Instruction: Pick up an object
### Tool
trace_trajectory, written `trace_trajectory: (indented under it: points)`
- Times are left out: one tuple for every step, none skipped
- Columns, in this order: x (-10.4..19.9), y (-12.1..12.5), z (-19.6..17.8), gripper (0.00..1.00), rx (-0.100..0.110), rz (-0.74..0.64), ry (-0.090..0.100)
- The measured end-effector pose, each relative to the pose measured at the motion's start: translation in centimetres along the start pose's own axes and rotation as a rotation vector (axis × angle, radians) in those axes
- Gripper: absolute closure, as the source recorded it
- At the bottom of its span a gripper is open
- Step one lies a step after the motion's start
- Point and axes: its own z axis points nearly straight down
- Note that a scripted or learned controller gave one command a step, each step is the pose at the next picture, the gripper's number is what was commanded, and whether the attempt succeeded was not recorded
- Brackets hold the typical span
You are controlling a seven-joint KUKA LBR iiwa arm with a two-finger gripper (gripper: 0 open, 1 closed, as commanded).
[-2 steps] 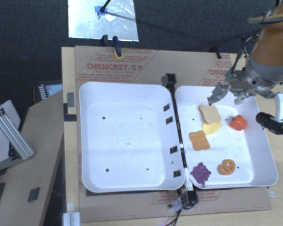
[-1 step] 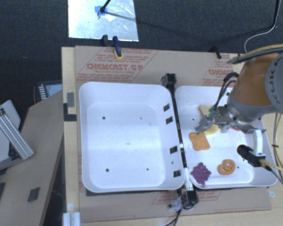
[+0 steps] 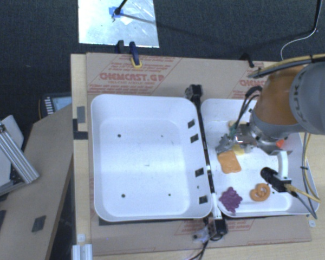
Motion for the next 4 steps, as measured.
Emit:
trace_trajectory:
  points:
    - [-0.2, -3.2, 2.5, 0.0, 0.002, 0.003, 0.001]
    - [-0.2, -3.0, 1.3, 1.0, -0.003, 0.003, -0.001]
    - [9.3, -2.4, -8.0, 1.0, -0.007, -0.006, 0.001]
    - [9.6, 0.8, -19.1, 1.0, -0.015, -0.002, 0.0]
